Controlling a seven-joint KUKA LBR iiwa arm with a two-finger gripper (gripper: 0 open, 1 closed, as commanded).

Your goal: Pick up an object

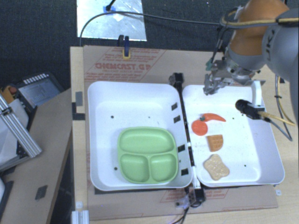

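The black divider clamp [176,80], sitting where the two white bins meet at their far edge, is serving as the landmark here. To its left and nearer the camera, the left bin [105,101] is holding a green sectioned plate [147,154], which is lying flat in the near half of that bin, close to the shared wall.

Just right of the clamp and toward the camera, the right bin [266,148] is carrying four small pieces in a loose column. A red round slice [200,127] is lying nearest the shared wall, and an orange-red curved pepper [215,118] is touching or almost touching its upper edge. Below those, an orange square cracker [215,142] is lying apart from them, and a pale lumpy biscuit [216,166] is resting nearest the front rim.

To the right of the clamp, at about the same depth, the gripper [211,87] is hanging over the far left corner of the right bin, with nothing between its tips; how far it is parted I cannot tell.
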